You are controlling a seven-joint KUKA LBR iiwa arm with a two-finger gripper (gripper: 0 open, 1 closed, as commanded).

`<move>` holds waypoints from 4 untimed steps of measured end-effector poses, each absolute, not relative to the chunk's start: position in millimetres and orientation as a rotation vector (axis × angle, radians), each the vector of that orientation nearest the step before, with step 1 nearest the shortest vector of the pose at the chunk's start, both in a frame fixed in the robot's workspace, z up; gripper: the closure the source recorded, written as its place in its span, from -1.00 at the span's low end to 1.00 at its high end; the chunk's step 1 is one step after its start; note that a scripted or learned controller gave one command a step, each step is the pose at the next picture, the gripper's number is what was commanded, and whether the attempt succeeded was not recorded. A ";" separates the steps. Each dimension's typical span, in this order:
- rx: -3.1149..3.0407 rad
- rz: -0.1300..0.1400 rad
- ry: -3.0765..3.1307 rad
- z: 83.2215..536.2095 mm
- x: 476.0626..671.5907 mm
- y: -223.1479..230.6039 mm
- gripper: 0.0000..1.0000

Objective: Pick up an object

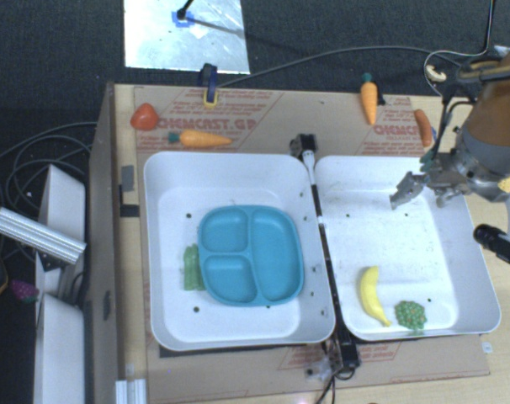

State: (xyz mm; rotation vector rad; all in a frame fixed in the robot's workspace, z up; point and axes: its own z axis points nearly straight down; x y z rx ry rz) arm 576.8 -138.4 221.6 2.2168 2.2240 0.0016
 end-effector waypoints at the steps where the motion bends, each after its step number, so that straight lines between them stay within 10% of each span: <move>1: 2.220 0.000 2.223 168.6 506.5 -111.2 -1.00; 2: 2.221 0.001 2.223 86.0 486.4 -85.6 -1.00; 3: 2.218 0.001 2.221 84.6 545.0 -124.3 -1.00; 4: 2.220 0.001 2.224 84.0 507.5 -93.3 -1.00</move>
